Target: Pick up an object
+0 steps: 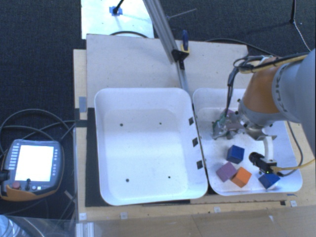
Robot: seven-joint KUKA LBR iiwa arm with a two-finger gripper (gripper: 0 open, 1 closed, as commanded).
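Two shallow white plastic bins sit side by side on the bench. The right bin [295,184] holds a dark blue cube [236,154], a purple cube [226,172], an orange cube [242,177] touching it, and another blue block [269,180] near the front corner. The grey two-finger gripper [220,128] hangs low over this bin's far-left part, apart from the cubes; whether it grips anything cannot be told. The left bin [106,100] shows a bare floor.

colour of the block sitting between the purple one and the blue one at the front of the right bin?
Orange: the block shows clearly in the camera view, touching the purple block.
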